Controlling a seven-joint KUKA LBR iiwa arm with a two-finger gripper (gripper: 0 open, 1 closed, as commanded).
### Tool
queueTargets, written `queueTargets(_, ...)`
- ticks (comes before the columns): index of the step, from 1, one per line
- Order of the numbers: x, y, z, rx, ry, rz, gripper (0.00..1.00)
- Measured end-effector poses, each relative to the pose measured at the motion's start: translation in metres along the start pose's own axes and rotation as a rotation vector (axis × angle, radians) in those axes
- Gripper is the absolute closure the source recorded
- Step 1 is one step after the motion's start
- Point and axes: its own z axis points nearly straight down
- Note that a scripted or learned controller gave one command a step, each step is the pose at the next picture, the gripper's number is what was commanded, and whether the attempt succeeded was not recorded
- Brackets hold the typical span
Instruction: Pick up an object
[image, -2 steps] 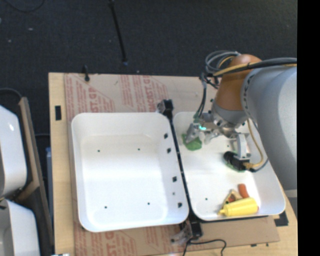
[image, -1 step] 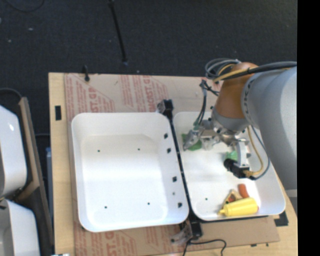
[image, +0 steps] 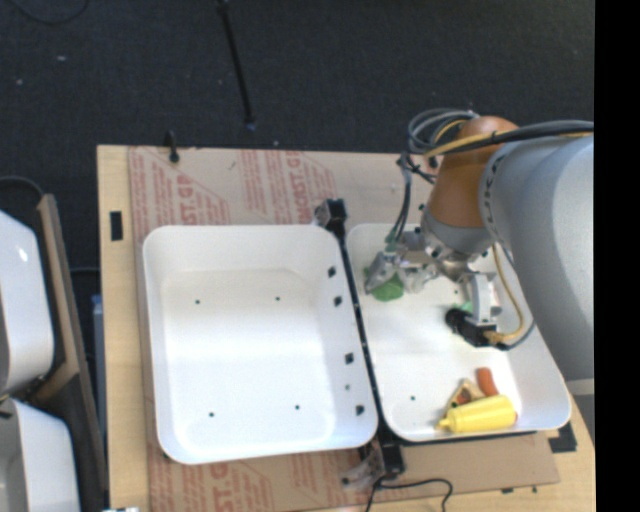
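My gripper (image: 392, 272) is low in the right bin (image: 420, 380), near that bin's upper left part. A small green object (image: 388, 291) lies right at its fingertips, touching or just under them. I cannot tell whether the fingers are around it. In the right bin's near right corner lie a yellow object (image: 480, 414) and a small orange-red piece (image: 486, 380). The grey arm with its orange band (image: 470, 190) hangs over the right bin's far side.
The left bin (image: 170, 300) sits beside the right one, with a black divider strip (image: 350, 320) between them. A black cable part (image: 470, 326) hangs off the wrist over the right bin. Cardboard (image: 230, 185) lies under both bins.
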Motion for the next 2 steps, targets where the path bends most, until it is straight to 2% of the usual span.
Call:
queueTargets(1, -0.0008, 0.0002, -0.0109, -0.001, 0.000, 0.001, 1.00)
queueTargets(2, -0.0008, 0.0000, -0.0104, 0.000, 0.000, 0.001, 0.00)
